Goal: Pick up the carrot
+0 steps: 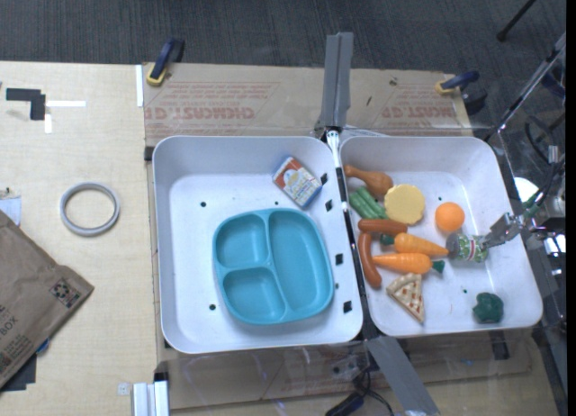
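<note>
Two orange carrots lie in the right bin [477, 149]. One carrot [419, 244] sits above the other carrot [403, 262], both pointing left with green tops at the right. My gripper [500, 229] reaches in low over the bin's right side, a short way right of the carrots. A small grey-green object [467, 248] lies between it and the upper carrot's tip. Neither carrot is in the gripper.
Around the carrots are an orange ball [449, 217], a yellow disc [404, 203], a drumstick [369, 178], green beans [365, 204], two sausages [366, 259], a pizza slice [408, 296] and broccoli [489, 307]. The left bin [180, 225] holds a blue divided plate [272, 266] and a small box [298, 181].
</note>
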Robot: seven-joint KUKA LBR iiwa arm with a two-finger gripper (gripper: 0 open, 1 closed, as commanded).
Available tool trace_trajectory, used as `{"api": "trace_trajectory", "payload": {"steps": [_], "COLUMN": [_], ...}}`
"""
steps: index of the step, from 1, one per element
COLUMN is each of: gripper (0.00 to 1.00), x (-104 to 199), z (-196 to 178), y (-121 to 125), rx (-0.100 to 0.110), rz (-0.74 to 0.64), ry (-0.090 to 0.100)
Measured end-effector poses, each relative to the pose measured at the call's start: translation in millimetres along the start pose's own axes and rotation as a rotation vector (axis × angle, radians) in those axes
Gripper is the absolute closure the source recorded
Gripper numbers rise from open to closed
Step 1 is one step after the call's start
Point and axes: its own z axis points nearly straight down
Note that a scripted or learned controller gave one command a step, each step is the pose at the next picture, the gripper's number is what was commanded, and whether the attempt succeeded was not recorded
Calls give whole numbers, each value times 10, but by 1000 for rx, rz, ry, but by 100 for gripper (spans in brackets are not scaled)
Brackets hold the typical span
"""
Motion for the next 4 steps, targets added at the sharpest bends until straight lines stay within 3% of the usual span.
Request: {"api": "trace_trajectory", "payload": {"steps": [1, 2, 3, 4], "gripper": [0, 0, 100, 100], "x": [376, 574, 573, 1332], "z": [1091, 1086, 992, 93], "y": [538, 1197, 1202, 1400], "rx": [-4, -4, -4, -2], "rz": [-6, -151, -154, -80], "ry": [-1, -1, -3, -2]}}
